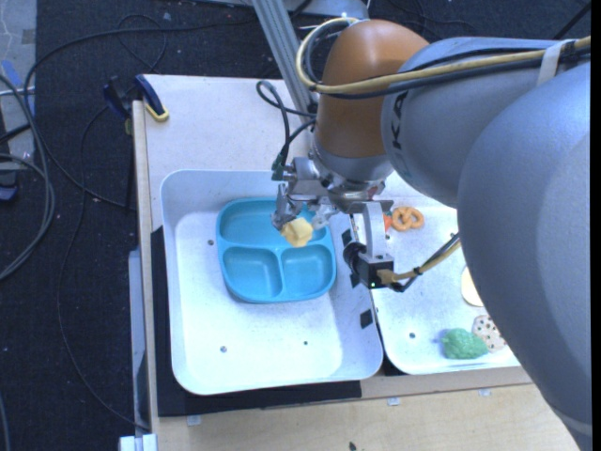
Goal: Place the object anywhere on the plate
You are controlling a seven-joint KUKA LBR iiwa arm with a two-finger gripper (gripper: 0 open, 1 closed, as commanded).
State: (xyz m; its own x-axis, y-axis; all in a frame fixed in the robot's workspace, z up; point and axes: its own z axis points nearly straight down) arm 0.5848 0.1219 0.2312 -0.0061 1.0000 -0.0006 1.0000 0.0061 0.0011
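Pale bench, two shallow white bins (pixel 188 280) | two-finger gripper (pixel 299 222) closed on small pale-yellow object (pixel 299 232) | object above blue three-compartment plastic plate (pixel 275 252), far right rim, left bin

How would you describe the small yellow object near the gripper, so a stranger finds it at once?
Find the left white bin, then the blue divided plate in it. At the plate's upper right edge, at the gripper, is a small pale yellow lump, unlike the pretzel and green piece in the right bin.
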